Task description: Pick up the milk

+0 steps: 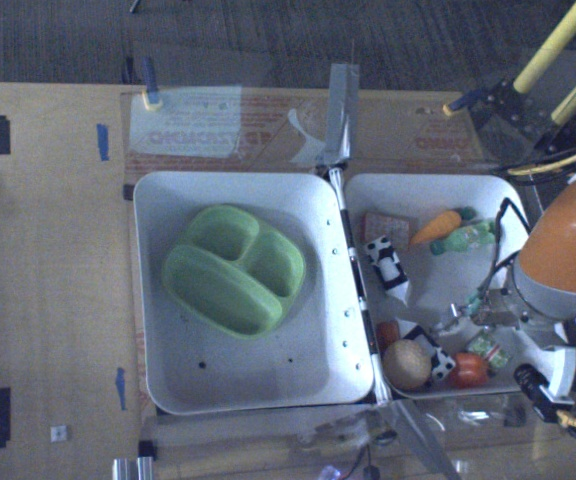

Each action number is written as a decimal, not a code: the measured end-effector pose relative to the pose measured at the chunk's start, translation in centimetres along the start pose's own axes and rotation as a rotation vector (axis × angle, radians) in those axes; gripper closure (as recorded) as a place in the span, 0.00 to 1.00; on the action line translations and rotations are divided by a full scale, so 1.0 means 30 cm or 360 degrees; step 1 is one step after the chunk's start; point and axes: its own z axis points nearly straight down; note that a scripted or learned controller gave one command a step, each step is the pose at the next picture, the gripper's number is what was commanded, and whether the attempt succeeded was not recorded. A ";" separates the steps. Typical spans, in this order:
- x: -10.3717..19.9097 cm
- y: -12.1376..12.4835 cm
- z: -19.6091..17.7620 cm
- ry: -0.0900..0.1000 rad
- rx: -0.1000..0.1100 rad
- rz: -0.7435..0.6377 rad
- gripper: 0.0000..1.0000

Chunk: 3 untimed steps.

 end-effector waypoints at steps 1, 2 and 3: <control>-0.042 0.003 0.018 0.0002 -0.0004 -0.0210 0.00; -0.047 0.007 -0.018 -0.0004 -0.0013 -0.0204 1.00; -0.223 -0.005 -0.254 -0.0003 -0.0002 -0.0291 1.00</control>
